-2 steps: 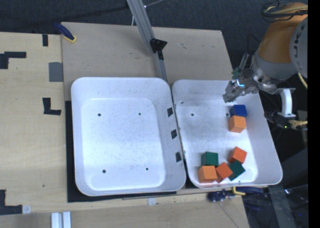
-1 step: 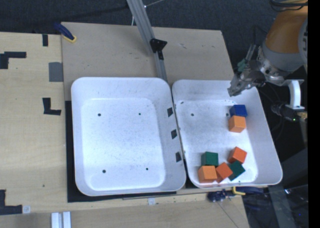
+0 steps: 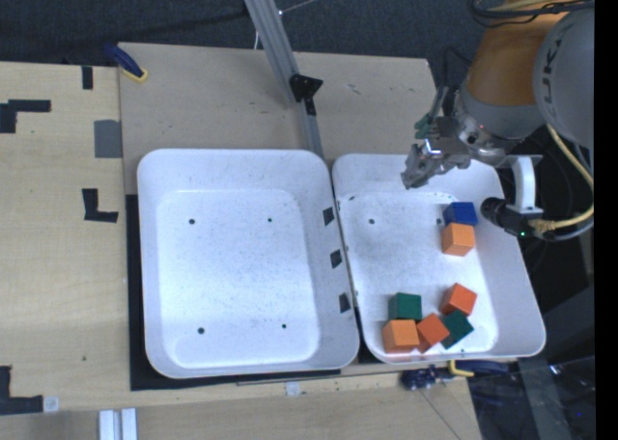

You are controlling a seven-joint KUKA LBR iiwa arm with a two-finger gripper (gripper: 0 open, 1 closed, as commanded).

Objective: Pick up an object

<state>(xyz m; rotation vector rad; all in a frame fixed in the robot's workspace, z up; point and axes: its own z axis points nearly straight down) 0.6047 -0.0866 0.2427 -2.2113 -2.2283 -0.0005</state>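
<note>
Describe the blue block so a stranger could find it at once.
Look in the right-hand white bin, the one holding all the blocks. Near its upper right side, apart from the cluster at the bottom, two blocks sit touching. The blue block is the upper one, above an orange block; it is the sole blue piece.

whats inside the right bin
In the right bin: a blue cube touching an orange cube, plus a front cluster of three orange and two green cubes. One green cube is partly covered.
</note>
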